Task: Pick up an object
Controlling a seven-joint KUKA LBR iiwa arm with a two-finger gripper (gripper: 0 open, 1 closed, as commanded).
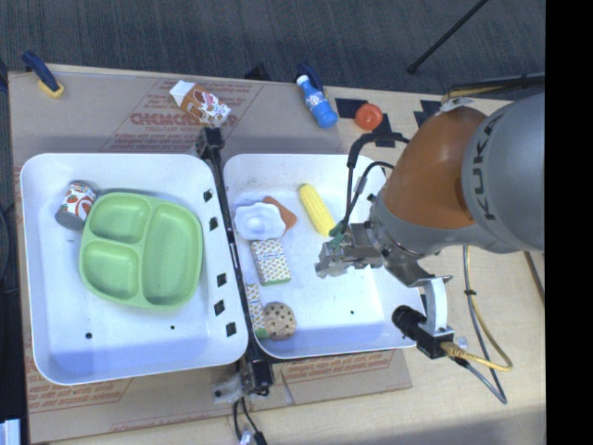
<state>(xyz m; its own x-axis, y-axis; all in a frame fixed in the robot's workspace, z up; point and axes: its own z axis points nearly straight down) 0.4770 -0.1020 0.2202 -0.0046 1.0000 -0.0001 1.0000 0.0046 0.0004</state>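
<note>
White bins sit side by side; our arm point(445, 188) reaches over the right bin point(306, 327), while the left bin point(46, 341) bears a green tray point(142, 247). We judge we are at the approach step, nothing picked yet. Our gripper point(335, 256) hangs low over bare floor near the yellow corn point(316, 209), with the patterned packet point(271, 261) and cookie point(278, 321) further left. Whether it is parted or closed we cannot tell. Next we need to centre over one item and descend
</note>
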